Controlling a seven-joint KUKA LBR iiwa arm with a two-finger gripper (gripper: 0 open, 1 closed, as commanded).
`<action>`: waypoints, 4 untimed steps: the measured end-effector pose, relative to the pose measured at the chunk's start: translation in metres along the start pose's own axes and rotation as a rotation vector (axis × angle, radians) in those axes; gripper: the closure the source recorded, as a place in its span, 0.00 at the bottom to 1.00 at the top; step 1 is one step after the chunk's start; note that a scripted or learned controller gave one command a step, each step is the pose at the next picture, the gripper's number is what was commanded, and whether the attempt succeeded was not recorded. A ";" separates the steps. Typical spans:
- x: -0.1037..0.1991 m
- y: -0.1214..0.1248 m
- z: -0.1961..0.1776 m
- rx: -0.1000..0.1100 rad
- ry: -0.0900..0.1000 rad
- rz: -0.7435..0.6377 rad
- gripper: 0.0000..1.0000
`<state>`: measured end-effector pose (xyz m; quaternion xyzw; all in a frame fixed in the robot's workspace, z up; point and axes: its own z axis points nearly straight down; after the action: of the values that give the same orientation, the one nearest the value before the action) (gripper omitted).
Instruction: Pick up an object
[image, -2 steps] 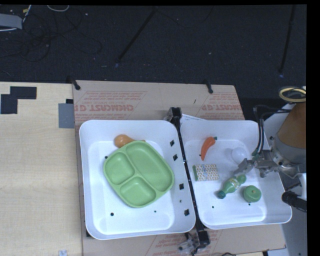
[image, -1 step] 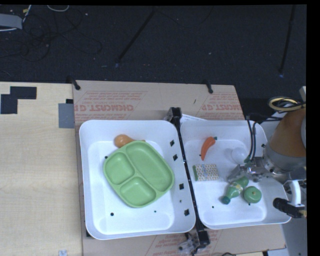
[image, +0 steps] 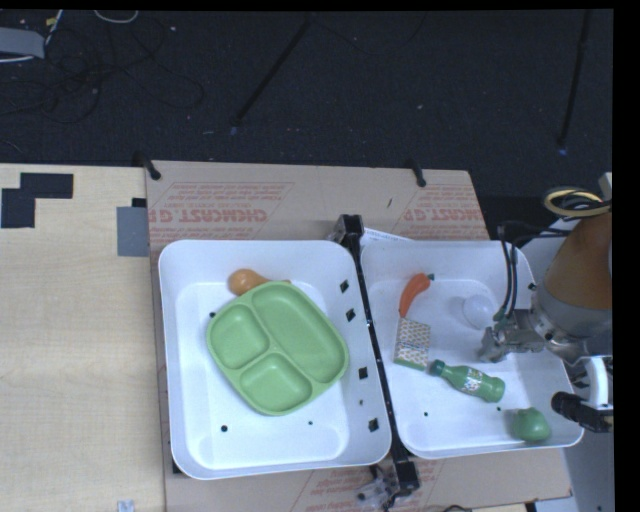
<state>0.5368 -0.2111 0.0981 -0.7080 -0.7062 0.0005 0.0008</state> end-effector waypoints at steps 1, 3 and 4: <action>0.000 0.000 -0.042 -0.002 0.000 -0.003 1.00; 0.000 -0.002 -0.132 -0.005 -0.001 -0.004 1.00; 0.043 0.004 -0.126 0.001 0.002 -0.006 1.00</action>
<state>0.5413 -0.1677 0.2241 -0.7059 -0.7083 0.0002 0.0018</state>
